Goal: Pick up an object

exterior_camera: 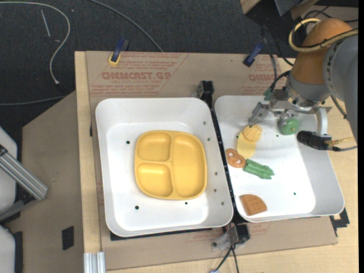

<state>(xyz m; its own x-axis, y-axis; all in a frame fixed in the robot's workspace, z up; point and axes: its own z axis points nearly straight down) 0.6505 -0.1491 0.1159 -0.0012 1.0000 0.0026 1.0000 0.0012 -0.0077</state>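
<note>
Yellow corn is lying in the right bin, near its far left corner, and a pale block is touching it on the near side. Beside the left wall of this bin a pretzel is resting, with a green pickle just next to it, and a brown cracker is sitting at the near edge. A small green round piece is lying at the far side, close under the wrist. The left bin is carrying a yellow divided plate in its middle.

The gripper is hanging low over the far edge of the right bin, just beside the corn and not touching it. Whether its jaws are open or closed I cannot tell, because the wrist is covering them, and I am seeing nothing held.

In my judgement the arm is now choosing and approaching a thing. To do this well it should be aiming at the middle of one single item, probably the corn or the green piece, and keeping away from the bin wall. The corn and block are touching, so a grasp between them could be slipping.
</note>
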